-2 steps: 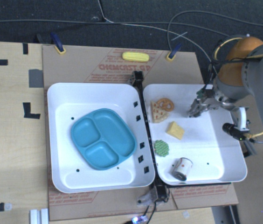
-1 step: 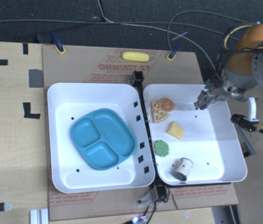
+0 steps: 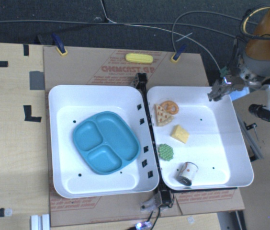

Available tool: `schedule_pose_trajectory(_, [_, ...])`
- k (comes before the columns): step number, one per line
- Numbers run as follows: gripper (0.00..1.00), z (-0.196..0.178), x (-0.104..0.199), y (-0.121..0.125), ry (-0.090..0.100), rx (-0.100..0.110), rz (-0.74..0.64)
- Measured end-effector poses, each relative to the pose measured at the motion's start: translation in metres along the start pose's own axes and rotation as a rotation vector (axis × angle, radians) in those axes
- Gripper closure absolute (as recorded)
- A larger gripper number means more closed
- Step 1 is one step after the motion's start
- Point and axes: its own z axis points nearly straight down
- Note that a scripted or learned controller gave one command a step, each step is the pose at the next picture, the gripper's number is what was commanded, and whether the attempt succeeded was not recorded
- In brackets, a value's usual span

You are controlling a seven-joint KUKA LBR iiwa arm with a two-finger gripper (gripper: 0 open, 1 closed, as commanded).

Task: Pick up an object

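In the camera view, two shallow white bins are sitting side by side on the counter [image 3: 10, 143]. The left bin [image 3: 61, 97] is holding a blue divided plate [image 3: 106, 142], which is lying tilted near its middle. The right bin [image 3: 238, 162] is carrying four small things, all lying toward its left side. A pretzel-like toy [image 3: 165, 111] is lying farthest, close to the wall between the bins. A yellow block like a piece of cheese [image 3: 180, 133] is lying just below it, a little to the right. A green round toy [image 3: 165, 152] is sitting near the dividing wall, and a small cylinder like a can [image 3: 186, 173] is lying on its side nearest to the camera. A yellow oblong object [image 3: 139, 58] is resting on the cardboard beyond the bins.

The arm is reaching in from the right, and the gripper [image 3: 219, 91] is hanging over the far right corner of the right bin, well apart from all four things. I cannot tell how the jaws are standing, because they are too small and dark here; nothing is visible between them.

As I judge it, the task is only beginning: no object is picked, and choosing one, descending, closing and lifting are all remaining.
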Motion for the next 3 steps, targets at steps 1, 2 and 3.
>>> schedule_pose_trajectory(1, [1.0,-0.033,0.0,0.001,0.0,0.001,0.0])
schedule_pose_trajectory(2, [1.0,-0.031,0.061,0.0,0.002,0.005,-0.004])
schedule_pose_trajectory(3, [1.0,-0.019,0.112,-0.005,0.002,0.006,-0.004])
